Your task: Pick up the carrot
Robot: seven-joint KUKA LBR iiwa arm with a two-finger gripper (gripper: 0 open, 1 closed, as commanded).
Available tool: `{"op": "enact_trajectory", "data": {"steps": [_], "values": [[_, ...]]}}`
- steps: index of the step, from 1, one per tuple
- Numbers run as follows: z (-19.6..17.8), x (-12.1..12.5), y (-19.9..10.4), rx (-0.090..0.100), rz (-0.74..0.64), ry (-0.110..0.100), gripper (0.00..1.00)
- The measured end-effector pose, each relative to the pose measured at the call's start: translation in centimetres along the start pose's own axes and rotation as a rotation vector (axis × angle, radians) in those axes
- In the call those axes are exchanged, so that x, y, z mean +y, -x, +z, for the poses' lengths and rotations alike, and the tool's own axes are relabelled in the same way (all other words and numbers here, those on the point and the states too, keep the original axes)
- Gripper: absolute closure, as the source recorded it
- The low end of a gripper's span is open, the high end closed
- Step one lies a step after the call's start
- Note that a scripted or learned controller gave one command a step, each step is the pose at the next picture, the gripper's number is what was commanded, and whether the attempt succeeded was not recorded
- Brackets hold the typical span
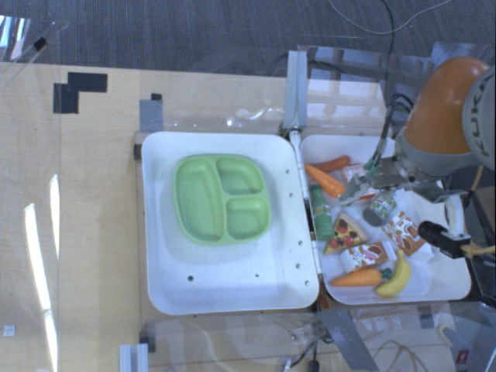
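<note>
Two carrots lie in the right bin (457,285). One carrot (325,181) is orange and slanted, near the bin's upper left, just below a reddish sausage-like piece (333,163). A second carrot (357,277) rests along the front edge beside a yellow banana (395,277). My gripper (353,191) reaches in from the right and hangs low over the bin, its tip right next to the lower right end of the upper carrot. I see nothing held in it.
A green divided plate (222,198) sits in the left bin (163,285). In the right bin a green bottle-like item (320,214) lies along the left wall, with a pizza slice (345,235), small printed cartons (403,231) and a grey-green can (380,208) in the middle.
</note>
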State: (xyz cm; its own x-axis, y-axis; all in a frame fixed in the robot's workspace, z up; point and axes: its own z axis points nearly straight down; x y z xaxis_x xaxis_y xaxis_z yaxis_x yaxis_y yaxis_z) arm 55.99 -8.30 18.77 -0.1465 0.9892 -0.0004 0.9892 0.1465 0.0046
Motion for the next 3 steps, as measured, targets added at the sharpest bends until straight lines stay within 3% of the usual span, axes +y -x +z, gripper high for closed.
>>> {"op": "enact_trajectory", "data": {"steps": [1,2,3], "values": [[0.3,5.4,-4.6,0.001,0.067,0.0,0.0],[8.5,8.1,1.3,-0.001,0.141,0.003,0.0],[9.1,7.6,1.6,-0.005,0.084,0.018,0.0]]}}
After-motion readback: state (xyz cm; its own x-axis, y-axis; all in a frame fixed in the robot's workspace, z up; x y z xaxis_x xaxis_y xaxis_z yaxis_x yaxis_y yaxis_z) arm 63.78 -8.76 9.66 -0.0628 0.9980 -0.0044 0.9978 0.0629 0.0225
